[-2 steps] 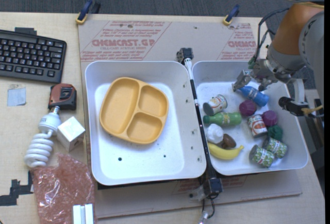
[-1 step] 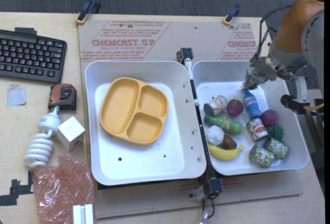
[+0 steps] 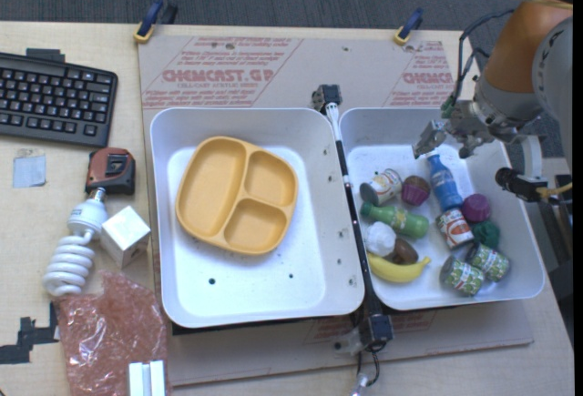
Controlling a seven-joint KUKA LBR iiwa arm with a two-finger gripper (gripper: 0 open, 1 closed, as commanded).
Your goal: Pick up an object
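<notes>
From the overhead camera I judge I'm in the approach step: nothing is lifted yet. The gripper [image 3: 444, 141] hangs spread wide and holding nothing, just above the top of the blue bottle [image 3: 445, 183] in the right bin [image 3: 521, 294]. Next I need a straight drop so the fingers straddle that bottle, then a squeeze. The arm [image 3: 524, 57] reaches in above the bottle, wrist angled down.
</notes>
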